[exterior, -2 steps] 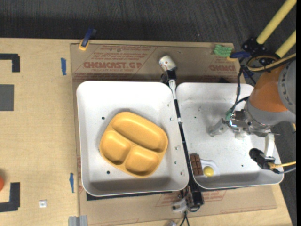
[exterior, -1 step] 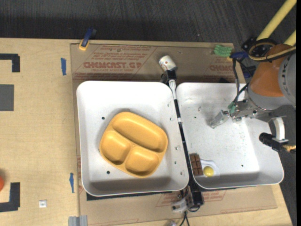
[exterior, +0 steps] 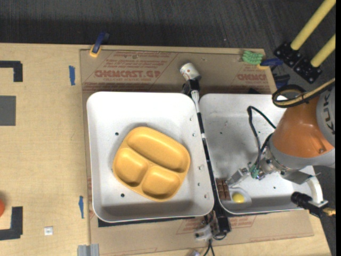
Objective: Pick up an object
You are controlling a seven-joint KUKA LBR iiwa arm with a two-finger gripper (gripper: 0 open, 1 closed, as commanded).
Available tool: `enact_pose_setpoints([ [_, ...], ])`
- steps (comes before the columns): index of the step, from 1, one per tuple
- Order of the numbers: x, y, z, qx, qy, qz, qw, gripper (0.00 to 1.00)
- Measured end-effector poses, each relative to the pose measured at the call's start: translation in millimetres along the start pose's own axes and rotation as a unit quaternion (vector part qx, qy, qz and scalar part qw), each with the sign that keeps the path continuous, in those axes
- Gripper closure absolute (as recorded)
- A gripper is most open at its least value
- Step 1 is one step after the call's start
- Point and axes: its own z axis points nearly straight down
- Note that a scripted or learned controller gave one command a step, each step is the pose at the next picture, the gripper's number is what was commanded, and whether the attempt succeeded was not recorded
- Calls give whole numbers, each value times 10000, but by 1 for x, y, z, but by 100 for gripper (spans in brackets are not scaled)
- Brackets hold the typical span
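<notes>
A small yellow object (exterior: 239, 198) lies in the near left corner of the right bin (exterior: 229, 116). Beside it, against the bin's left wall, sits a small brown block (exterior: 224, 189). My gripper (exterior: 236, 178) reaches down from the grey and orange arm (exterior: 298, 137) and hangs just above and behind the yellow object, close to the brown block. A large yellow divided plate (exterior: 151, 162) rests in the middle of the left bin (exterior: 106, 116).
The arm's body and cables cover the right half of the right bin. A black divider with a white knob (exterior: 188, 70) runs between the two bins. Cardboard (exterior: 42, 143) lies left of the bins, and yellow poles (exterior: 319, 15) stand at the back right.
</notes>
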Motion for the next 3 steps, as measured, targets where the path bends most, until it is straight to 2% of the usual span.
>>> enact_pose_setpoints([
  [1,-75,52,-82,-15,-22,-1317,9913,0],
  [2,-117,24,-37,-2,-9,-1418,9899,0],
  [3,-106,-47,-16,-2,-9,-1940,9810,0],
])
